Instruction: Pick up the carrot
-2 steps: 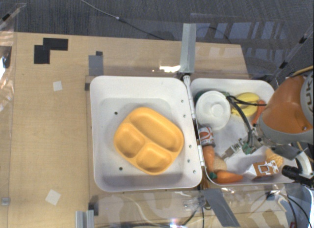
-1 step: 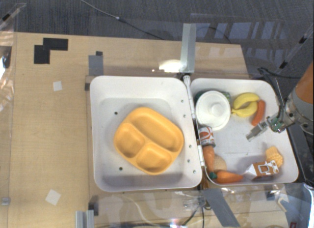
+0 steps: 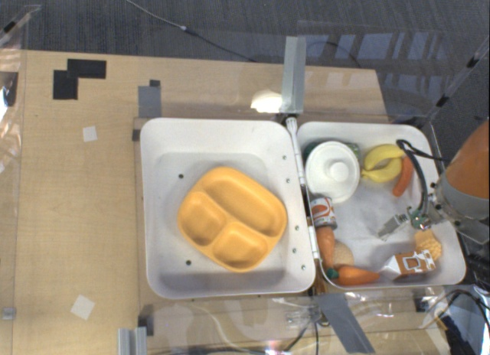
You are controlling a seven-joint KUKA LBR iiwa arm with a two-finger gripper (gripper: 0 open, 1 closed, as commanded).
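**Approach phase: gripper over right bin, carrot not yet grabbed**

Carrot [image 3: 357, 275] lies flat at about 6 o'clock in the right bin [image 3: 453, 268], against the front wall, thick end pointing to 9, tip to 3. Just beside it at 11 o'clock sit a small bottle [image 3: 325, 227] and a pale round item I can't identify. A small printed carton [image 3: 414, 263] lies near the carrot's tip at 3 o'clock.

Gripper [image 3: 397, 223] is at roughly 3–4 o'clock in the same bin, arm [image 3: 468, 174] coming in from the right edge. Metal fingers [image 3: 389, 227] point toward 8 o'clock, over bare bin floor. Nothing between them. How far apart they stand is too small to read, so can't tell.

Other stuff in the bin: white bowl [image 3: 333, 168] at 11, banana [image 3: 382, 160] at 1, a red-orange pepper-like piece [image 3: 403, 178] next to it. Don't mix that one up with the target. Left bin [image 3: 161, 216] has a yellow divided plate [image 3: 232, 217].

My read: still pre-grasp. Next move needs a shift toward 7 o'clock from the current spot, fingers set across the carrot's short axis, then descend. Risks: front wall limits finger clearance, carton and bottle crowd both ends. Mid-body grip looks the safest bet.
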